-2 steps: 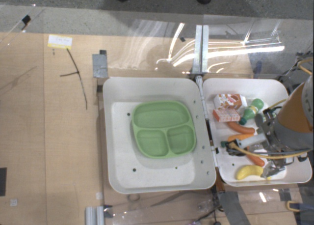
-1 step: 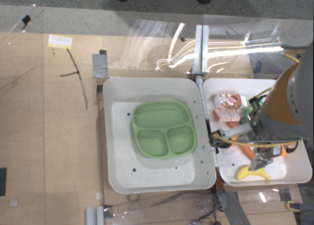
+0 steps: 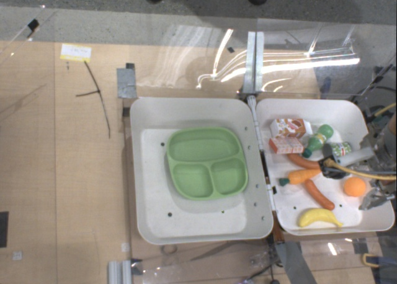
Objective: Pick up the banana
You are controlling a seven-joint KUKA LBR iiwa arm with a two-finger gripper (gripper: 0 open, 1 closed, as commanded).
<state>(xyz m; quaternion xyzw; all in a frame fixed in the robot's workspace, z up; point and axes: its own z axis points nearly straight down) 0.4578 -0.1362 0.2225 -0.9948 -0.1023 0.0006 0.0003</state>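
Two white bins side by side on wooden counter [image 3: 62, 152]. Left bin [image 3: 146, 214] carries green divided plate [image 3: 206, 163]. Right bin [image 3: 353, 112] carries banana [image 3: 319, 217] near front wall, red sausage [image 3: 318, 195] just behind it, carrot [image 3: 302, 177], orange ball [image 3: 355, 186], two small cartons [image 3: 288, 136], green bottle [image 3: 317, 139]. Pincer [image 3: 375, 199] at bin's right edge, just beside orange ball, apart from banana. Fingers blurred.

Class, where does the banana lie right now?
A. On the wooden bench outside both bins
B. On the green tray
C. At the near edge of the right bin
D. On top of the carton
C: the banana lies in the right bin, by its near edge.
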